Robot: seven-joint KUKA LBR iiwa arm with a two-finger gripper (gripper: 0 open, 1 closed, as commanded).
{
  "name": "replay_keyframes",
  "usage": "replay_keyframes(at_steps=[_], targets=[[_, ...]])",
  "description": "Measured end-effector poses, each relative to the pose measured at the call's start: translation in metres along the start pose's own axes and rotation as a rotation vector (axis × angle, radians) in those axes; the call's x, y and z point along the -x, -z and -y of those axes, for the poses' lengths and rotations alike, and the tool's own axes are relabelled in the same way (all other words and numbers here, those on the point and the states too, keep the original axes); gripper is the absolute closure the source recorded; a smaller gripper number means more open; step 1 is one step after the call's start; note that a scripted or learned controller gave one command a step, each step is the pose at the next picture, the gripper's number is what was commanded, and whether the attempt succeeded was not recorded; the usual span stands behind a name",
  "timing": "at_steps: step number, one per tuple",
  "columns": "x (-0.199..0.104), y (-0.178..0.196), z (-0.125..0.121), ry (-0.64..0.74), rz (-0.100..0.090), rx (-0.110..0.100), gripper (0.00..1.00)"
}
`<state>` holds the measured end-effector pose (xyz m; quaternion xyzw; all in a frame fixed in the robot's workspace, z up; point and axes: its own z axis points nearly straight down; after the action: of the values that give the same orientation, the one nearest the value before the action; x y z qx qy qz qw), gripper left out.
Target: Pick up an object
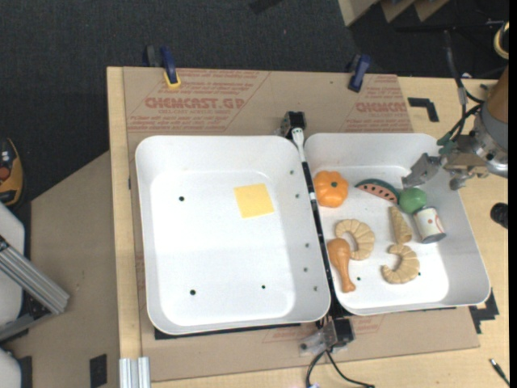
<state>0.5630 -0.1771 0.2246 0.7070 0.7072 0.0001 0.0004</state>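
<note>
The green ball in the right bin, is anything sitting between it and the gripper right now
Nothing visible does. The gripper hangs just above and right of the green ball. The small can touches the ball's lower right; the watermelon slice lies left.

arm (497, 128): grey metal | gripper (440, 170): grey fingers | black cable

Red print runs across the brown board (258, 95) under the two bins: at the far left it reads "CHEMCAST", followed by letters that look like "G.P", with a line of smaller red print above it too fine to read. The same red print shows again at the board's far right (378, 103), set at a slant and too blurred to read.
</note>
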Motion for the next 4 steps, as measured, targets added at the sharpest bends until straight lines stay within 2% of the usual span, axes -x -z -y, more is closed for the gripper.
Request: replay_keyframes(at_steps=[1,2,3,4], targets=[[-0.013,-0.120,-0.050,0.003,-0.003,-0.006,0.00],[-0.083,-0.054,-0.049,0.006,-0.001,0.005,0.00],[-0.075,-0.144,-0.105,0.002,0.001,0.003,0.00],[-0.083,-0.140,-0.086,-0.001,-0.001,-0.003,0.00]])
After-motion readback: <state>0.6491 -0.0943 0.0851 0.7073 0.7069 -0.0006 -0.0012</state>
